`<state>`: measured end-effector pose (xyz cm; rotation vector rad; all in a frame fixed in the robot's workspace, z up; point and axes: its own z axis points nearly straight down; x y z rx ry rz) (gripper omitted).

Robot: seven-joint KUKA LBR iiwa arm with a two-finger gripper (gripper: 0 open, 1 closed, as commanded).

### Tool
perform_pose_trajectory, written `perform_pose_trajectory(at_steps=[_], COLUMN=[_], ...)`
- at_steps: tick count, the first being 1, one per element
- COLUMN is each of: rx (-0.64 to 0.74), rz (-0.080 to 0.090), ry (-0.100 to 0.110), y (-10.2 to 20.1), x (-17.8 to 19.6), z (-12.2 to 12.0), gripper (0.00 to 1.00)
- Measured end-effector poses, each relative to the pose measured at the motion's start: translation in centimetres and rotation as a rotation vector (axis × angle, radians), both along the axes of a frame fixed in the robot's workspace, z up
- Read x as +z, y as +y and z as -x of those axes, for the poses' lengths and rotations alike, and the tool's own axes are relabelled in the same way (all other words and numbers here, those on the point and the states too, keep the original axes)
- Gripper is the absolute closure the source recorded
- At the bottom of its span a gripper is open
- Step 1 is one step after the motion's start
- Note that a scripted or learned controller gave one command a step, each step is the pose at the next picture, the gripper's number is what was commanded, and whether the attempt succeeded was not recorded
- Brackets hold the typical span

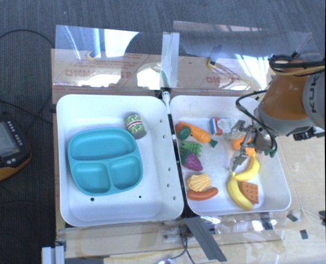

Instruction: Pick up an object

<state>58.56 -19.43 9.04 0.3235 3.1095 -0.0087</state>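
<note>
Grey gripper [243,154] is low in the right bin [281,172] just above the banana [249,169], finger state indiscernible; nothing visibly grasped, pick not yet accomplished.

Grey KUKA arm with orange band [286,95] enters from the right edge of the camera view, wrist angled down and to the left. Black cables loop around the orange section. Metallic two-finger end effector [241,159] hangs low at the end of the wrist, fingers pointing down and slightly left. Finger spacing too small and cluttered to make out.
</note>
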Motion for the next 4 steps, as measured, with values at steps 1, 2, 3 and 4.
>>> perform_pose_trajectory(at_steps=[1,2,3,4], rx=[0.000,0.020,0.020,-0.119], rz=[0.002,0.000,0.000,0.003], ry=[-0.004,-0.007,-0.006,-0.004], y=[0.1,-2.7,-2.7,-1.3], x=[1.0,0.3,0.1,0.1], z=[-0.3,8.6,8.6,8.5], gripper=[1.00,1.00,0.00,0.00])
